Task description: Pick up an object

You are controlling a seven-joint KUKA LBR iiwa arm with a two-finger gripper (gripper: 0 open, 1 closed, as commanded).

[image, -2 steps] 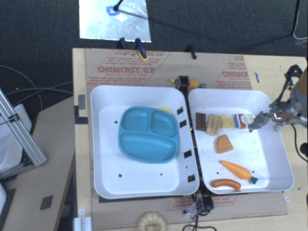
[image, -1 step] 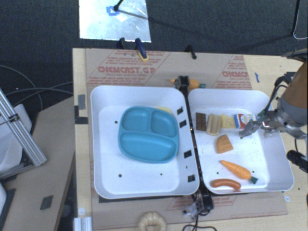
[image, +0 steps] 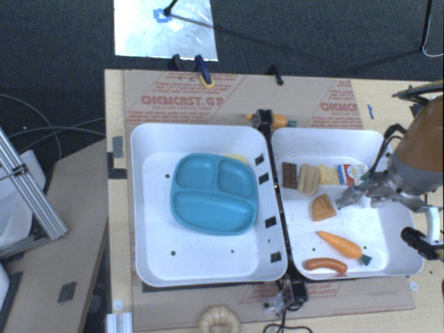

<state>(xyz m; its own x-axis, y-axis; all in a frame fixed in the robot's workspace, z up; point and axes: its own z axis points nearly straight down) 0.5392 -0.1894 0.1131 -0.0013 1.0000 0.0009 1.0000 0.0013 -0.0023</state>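
From above, the gripper (image: 349,198) hangs low in the right bin (image: 395,252), just right of the bread slice (image: 322,207); I cannot tell its state. A carrot (image: 341,245) and sausage (image: 325,265) lie nearer, packaged snacks (image: 313,176) farther. The left bin (image: 156,255) holds a blue divided plate (image: 214,193).

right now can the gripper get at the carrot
Probably yes. The carrot lies in the open in the right bin, apart from the sausage and bread, and the gripper hangs just above it in view.
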